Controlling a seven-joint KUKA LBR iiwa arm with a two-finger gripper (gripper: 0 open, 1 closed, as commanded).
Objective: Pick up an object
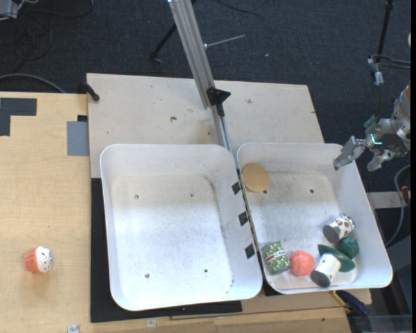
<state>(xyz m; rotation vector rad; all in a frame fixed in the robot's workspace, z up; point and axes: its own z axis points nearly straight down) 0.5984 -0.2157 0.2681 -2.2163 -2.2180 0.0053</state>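
Observation:
The right bin [291, 159] holds a tan round object [256, 177] near its left wall. Clustered in its near right corner are a green and red packet [274, 255], an orange-red ball [302, 263], a white cup with a dark end [326, 269], a dark green piece [345, 248] and a small white patterned object [341, 226]. My gripper [363, 155] hovers over the bin's far right rim, well above and behind the cluster. It is open, and nothing is between its fingers [345, 154].
The left bin [118, 159] lies beside the right one, with black clips [243, 218] along the shared wall. A slanted metal rail [194, 44] rises behind the bins. A small red and white object [39, 260] lies on the wooden table at the left.

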